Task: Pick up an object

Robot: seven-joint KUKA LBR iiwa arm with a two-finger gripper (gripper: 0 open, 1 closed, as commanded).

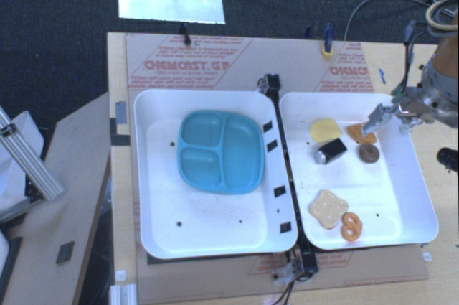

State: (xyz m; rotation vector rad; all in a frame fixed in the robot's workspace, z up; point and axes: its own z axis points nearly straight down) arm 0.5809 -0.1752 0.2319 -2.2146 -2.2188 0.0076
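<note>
Objects for picking all lie in the right bin [423, 221]; no single one is named, so the nearest to the gripper is the likely candidate. Gripper [370, 125] reaches in from the right, hanging above the bin's upper part. Jaws: one finger shows as a grey slanted bar; the gap is not readable, so I cannot tell how far open they are. Nothing is seen held.

Key relation: orange piece [356, 132] sits right at the fingertip, partly covered by it. Brown round piece [368, 153] lies just below that, toward the near edge. Yellow piece [325, 130] and a black and white cylinder [331, 151] lie to the left of the tip, touching or nearly so; the cylinder's long axis runs at a slant, roughly left-right. Height of the tip above the bin floor cannot be judged.

Farther down, well apart from the gripper: tan bread-like slice [328, 208], with an orange pretzel [351, 225] just beside it.

Left bin [161, 239] holds a blue divided plate [220, 151], its compartments bare. Both bins rest on the tabletop [86, 153].
</note>
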